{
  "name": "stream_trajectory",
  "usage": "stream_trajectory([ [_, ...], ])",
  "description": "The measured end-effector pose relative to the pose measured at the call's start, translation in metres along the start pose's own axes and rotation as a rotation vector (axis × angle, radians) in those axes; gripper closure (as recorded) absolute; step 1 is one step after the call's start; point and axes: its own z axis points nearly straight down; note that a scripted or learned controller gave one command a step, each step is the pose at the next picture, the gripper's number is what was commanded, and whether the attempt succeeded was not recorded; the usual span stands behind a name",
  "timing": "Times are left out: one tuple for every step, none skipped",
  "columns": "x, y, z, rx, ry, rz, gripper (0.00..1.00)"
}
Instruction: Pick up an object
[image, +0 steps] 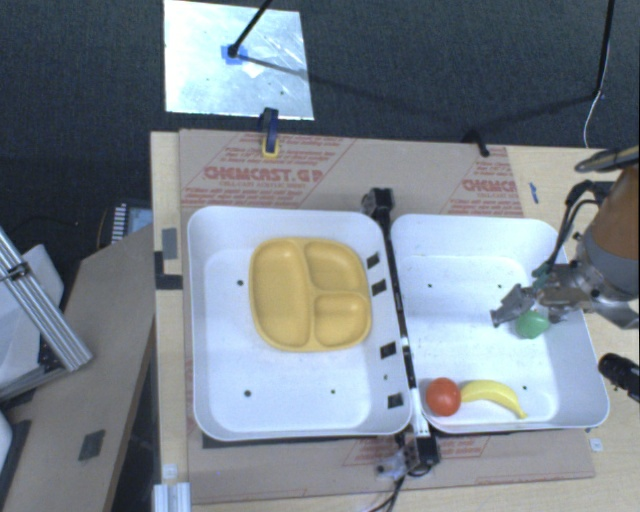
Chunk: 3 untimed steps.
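Your gripper (517, 310) sat low over the green object (532, 324) — finger state I could not tell — placed for a pick.

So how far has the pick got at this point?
Done: the arm has reached into the right bin, with the gripper right at the green object. In hand: nothing visibly gripped; that contact is unclear. Left: grasp and lift. The tomato and banana lie apart from it.
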Motion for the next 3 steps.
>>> stream_trajectory([
  [0.000, 0.002, -0.006, -0.011, -0.002, -0.003, 0.00],
  [0.000, 0.006, 0.037, -0.008, -0.002, -0.001, 0.00],
  [0.001, 0.000, 0.098, -0.006, -0.001, 0.000, 0.00],
])
